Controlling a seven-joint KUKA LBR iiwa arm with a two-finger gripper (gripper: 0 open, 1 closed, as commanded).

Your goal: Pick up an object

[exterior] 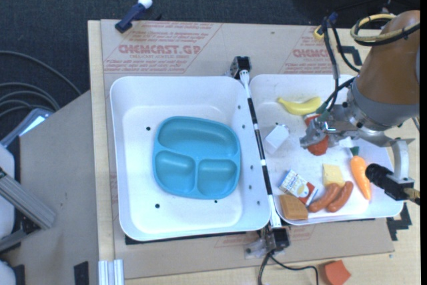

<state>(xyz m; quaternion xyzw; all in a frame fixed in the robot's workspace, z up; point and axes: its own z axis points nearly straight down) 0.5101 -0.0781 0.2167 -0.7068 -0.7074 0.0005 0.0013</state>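
We saw the gripper down in the right bin, at a red thing below the banana. We could not tell how its fingers stood.

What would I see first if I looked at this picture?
First, the big blue plate with three sections, lying in the middle of the left white bin. Next, the toy food in the right bin: a yellow banana near the top, an orange carrot and sausages lower down. The grey and orange arm reaches in from the right, its tool above a red piece.
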